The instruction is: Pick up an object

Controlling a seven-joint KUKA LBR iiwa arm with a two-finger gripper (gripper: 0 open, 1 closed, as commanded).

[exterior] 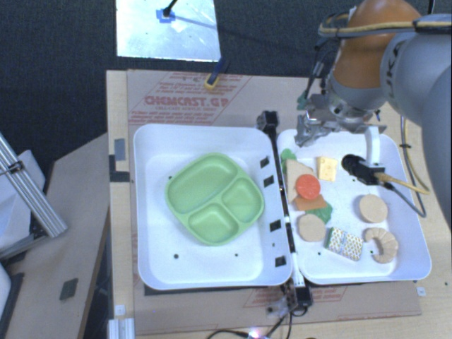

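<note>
My gripper (309, 131) hangs open over the back left corner of the right bin (417, 260), with nothing between its fingers. Just in front of it lie a small green piece (288, 155), a tan wedge (296, 171) and a yellow cube (326, 168). A red tomato (307, 186) rests on an orange piece (308, 204) with a green leaf (324, 213) beside it. Nearer the front are a round tan cookie (311, 227), a patterned packet (345, 244), a tan disc (372, 208) and a croissant (382, 244).
The left bin (152, 260) holds a green divided plate (215, 198). A row of black clips (272, 182) runs along the wall where the two bins meet. A shiny square sheet (168, 20) lies beyond the bench at the back.
</note>
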